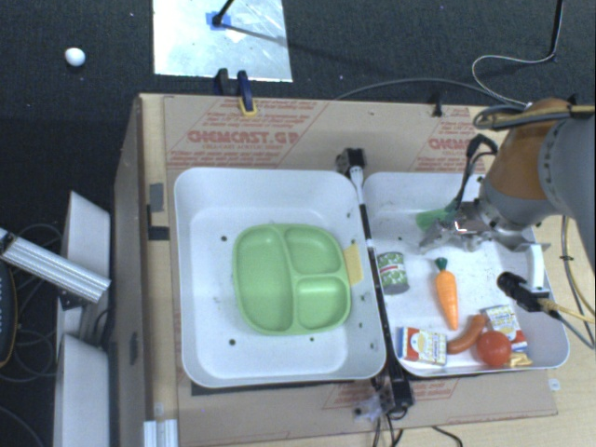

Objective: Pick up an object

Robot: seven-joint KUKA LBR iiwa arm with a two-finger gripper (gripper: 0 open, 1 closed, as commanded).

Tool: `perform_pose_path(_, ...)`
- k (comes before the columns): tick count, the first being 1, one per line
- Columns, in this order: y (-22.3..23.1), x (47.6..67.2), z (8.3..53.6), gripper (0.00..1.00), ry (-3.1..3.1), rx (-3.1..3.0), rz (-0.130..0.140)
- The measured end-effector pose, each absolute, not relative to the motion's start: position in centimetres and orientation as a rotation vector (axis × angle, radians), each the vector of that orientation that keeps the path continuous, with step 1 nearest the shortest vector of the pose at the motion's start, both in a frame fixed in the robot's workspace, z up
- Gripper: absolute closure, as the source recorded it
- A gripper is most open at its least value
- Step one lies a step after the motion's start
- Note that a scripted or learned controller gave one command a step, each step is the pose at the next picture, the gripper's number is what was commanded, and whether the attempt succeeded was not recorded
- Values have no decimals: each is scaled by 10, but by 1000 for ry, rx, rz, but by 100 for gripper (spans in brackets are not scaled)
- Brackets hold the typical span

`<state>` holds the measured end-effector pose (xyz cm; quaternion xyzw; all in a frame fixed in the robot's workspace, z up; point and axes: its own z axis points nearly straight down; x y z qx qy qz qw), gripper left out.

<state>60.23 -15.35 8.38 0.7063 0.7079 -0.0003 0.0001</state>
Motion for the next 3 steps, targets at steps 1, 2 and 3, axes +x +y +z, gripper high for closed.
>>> perform_pose_path(1,-145,547,84,0,2222,2220,0)
perform_pose_path(2,-145,548,95,100,2222,2217,3)
perform_pose_path(3,-95,550,199,100,2224,2215,4)
